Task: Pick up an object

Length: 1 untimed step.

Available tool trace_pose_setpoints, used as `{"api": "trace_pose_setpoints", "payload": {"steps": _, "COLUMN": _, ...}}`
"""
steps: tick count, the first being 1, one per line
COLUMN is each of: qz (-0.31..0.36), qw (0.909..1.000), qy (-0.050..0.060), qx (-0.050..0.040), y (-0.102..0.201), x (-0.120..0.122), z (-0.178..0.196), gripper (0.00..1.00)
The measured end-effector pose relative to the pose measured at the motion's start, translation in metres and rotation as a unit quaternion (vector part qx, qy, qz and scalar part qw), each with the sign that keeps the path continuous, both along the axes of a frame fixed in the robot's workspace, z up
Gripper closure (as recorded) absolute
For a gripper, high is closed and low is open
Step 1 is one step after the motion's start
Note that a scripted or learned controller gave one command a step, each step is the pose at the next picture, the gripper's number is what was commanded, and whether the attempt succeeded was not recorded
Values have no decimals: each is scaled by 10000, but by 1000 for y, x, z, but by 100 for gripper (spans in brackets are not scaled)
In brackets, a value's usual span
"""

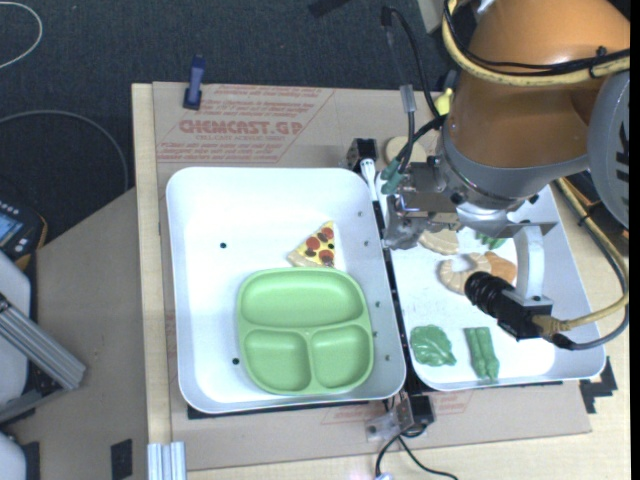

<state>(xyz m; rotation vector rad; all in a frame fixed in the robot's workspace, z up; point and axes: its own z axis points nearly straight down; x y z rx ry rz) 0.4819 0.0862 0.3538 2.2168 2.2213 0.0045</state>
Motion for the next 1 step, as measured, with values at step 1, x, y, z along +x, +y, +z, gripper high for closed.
{"api": "trace_pose_setpoints", "payload": {"steps": 1, "qz": 2, "qw": 10000, "qy": -12, "qx": -1, "y": 0, "x": 1, "z": 10, "gripper": 100}}
